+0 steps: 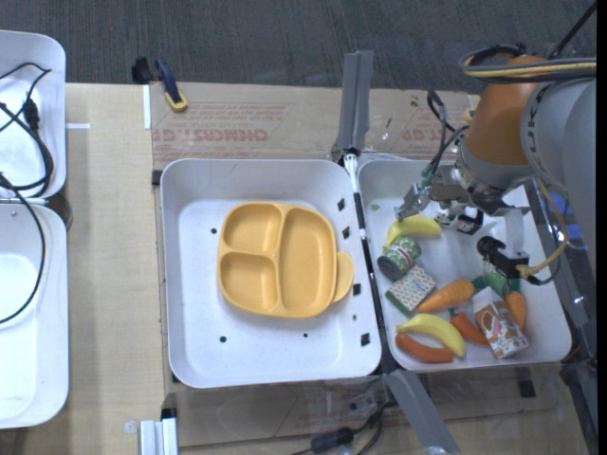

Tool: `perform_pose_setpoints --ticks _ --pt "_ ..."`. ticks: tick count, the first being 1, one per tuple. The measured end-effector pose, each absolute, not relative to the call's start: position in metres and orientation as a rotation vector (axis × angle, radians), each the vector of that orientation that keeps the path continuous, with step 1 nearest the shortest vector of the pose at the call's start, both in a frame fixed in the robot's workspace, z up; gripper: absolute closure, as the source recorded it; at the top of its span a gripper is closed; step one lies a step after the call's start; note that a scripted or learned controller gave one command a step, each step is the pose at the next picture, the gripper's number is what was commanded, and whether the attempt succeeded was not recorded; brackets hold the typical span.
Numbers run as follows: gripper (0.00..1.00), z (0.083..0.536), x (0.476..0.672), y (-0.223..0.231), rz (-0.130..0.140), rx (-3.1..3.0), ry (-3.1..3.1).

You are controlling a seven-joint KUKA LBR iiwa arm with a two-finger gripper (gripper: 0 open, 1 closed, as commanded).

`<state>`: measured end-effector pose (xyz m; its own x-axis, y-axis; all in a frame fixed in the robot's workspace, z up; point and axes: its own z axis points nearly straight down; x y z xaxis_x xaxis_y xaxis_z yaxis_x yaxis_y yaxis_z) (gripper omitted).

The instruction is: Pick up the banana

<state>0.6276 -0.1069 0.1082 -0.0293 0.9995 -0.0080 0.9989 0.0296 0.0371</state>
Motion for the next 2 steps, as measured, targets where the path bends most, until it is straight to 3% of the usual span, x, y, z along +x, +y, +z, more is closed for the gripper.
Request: perform_pose_setpoints --ticks 1,2 --pt "0.00 0.108 0.619 -0.104 0.027 2.112 2.280" --pt "0.00 0.093 0.595 -0.107 0.002 2.096 2.337"
